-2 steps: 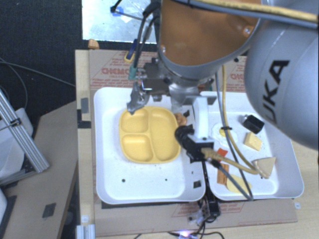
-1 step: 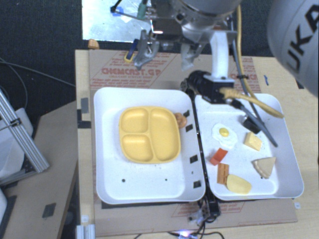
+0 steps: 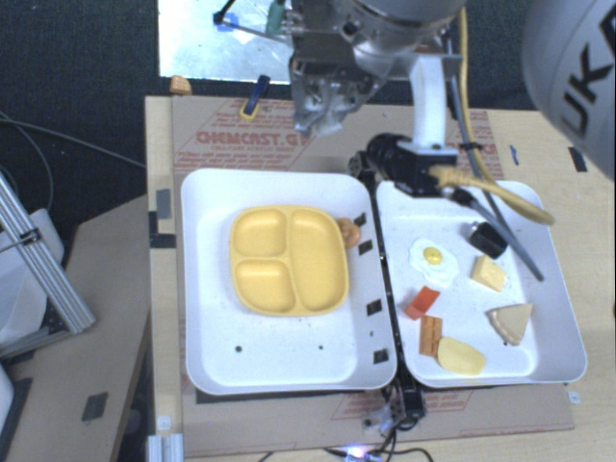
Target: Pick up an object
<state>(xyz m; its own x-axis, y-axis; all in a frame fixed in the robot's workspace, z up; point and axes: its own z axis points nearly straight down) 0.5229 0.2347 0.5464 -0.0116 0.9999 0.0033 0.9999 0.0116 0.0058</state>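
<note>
— Above the back edge of the bench, what is the arm doing?

— Its gripper (image 3: pixel 322 114) hangs over the printed cardboard behind the left bin (image 3: pixel 207 287), clear of both bins; the fingertips sit close together with nothing between them, though whether they are fully pressed shut I cannot tell.

— And the left bin?

— It bears a yellow divided plate (image 3: pixel 289 260) with three compartments, lying flat near the middle; a small brown cookie (image 3: pixel 348 231) lies just beside the plate's right rim, near the wall the two bins share.

— The right bin (image 3: pixel 563 340)?

— Several toy foods, all apart from the gripper; a fried egg (image 3: pixel 434 261) sits near the middle, with a red piece (image 3: pixel 422 302) and a bacon strip (image 3: pixel 430 334) below it; a yellow potato-shaped piece (image 3: pixel 461 356) lies nearest the front edge; a cheese cube (image 3: pixel 488 274) rests right of the egg, and a tan wedge (image 3: pixel 510 321) lies below that; a small black block (image 3: pixel 487 240) lies above the cheese; a banana (image 3: pixel 491 192) stretches across the bin's back part.

— Anything behind the bench?

— A blue-and-yellow tool (image 3: pixel 256 96) on the cardboard's far edge — left of the gripper.
</note>
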